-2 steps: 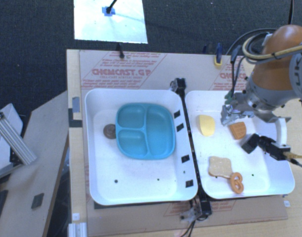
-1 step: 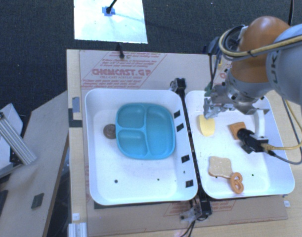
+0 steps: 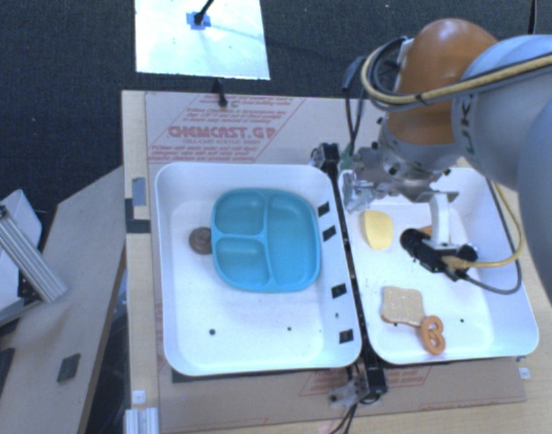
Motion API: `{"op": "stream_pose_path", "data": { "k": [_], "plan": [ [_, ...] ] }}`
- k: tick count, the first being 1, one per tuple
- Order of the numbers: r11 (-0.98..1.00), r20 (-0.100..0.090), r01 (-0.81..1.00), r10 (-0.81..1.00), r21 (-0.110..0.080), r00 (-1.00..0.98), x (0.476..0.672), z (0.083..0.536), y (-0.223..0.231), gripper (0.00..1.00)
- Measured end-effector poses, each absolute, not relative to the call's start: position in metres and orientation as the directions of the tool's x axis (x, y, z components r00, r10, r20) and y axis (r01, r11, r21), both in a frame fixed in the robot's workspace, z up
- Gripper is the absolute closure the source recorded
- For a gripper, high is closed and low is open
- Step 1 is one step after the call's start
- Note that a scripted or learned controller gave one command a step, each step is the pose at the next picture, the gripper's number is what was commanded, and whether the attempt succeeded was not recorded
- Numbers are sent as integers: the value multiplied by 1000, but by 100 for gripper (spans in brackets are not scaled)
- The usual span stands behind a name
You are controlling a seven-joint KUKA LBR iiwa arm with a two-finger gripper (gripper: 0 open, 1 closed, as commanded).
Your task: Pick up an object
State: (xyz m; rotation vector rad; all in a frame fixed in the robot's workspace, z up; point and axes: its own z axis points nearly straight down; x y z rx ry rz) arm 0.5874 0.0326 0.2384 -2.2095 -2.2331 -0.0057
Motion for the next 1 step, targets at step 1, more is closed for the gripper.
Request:
{"op": "stream_pose_path", "data": {
  "k": [1],
  "plan": [
    [10, 2, 1000, 1000, 3, -10, 594, 240, 77, 100]
  ]
}}
